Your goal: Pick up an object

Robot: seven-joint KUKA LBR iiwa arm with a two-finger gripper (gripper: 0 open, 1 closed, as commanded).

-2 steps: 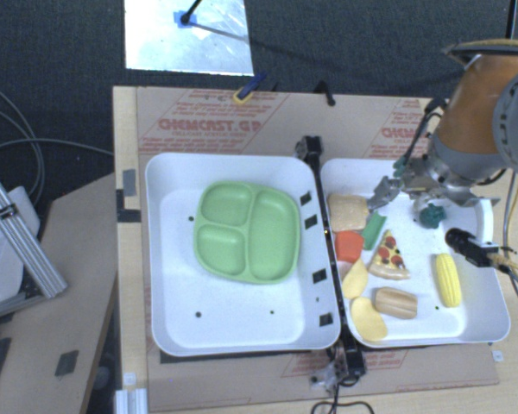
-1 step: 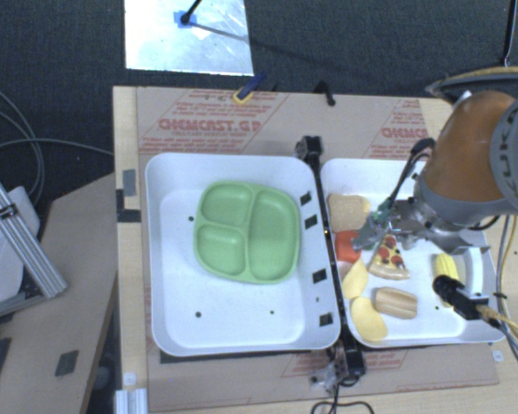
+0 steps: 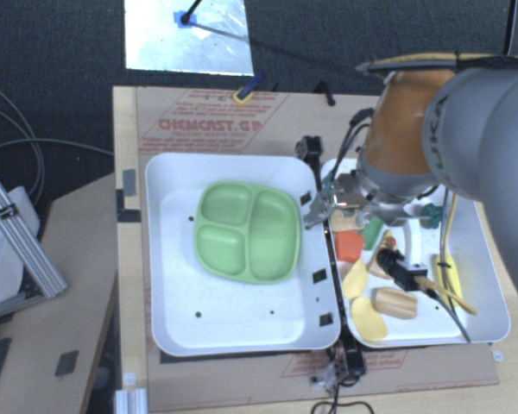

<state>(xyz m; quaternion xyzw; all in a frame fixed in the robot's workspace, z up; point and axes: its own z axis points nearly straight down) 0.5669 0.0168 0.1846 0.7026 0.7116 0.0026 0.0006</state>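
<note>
My pincer hangs low over the right bin, at its ten-o'clock corner; whether it is released or clenched I cannot tell. Just at its six o'clock lies an orange-red block, then yellow pieces and a tan roll. The left bin bears a green divided plate.
</note>
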